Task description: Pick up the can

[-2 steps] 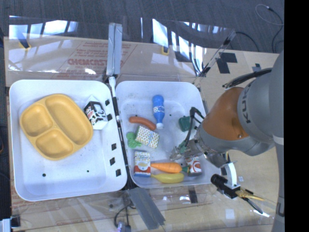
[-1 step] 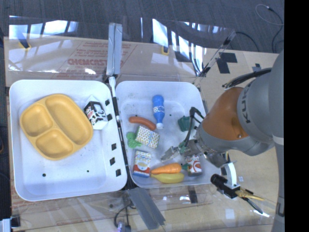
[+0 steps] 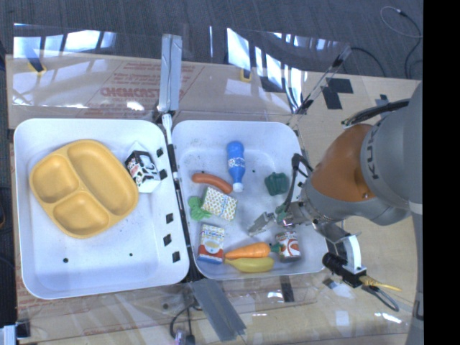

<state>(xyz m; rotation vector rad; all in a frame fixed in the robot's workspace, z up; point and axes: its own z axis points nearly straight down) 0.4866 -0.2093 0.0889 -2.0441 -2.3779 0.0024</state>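
Low over right bin (image 3: 188,139), my gripper (image 3: 277,220) hangs just above the can (image 3: 289,246), near carrot (image 3: 248,251); finger spread unclear, can lies unheld, so I stay close.

Count: 2 shallow white plastic bins (image 3: 43,264). L bin: 1 yellow 3-compartment tray (image 3: 83,187), 1 black-and-white cow-print carton (image 3: 143,169) at its 3 o'clock. R bin: 1 blue bottle (image 3: 236,165) at 12, 1 red sausage (image 3: 211,182), 1 green pepper (image 3: 276,184), 1 small red-and-white can (image 3: 289,246) at 5, 1 orange carrot (image 3: 247,251), 1 yellow banana (image 3: 250,265), 2 small printed boxes (image 3: 219,204).
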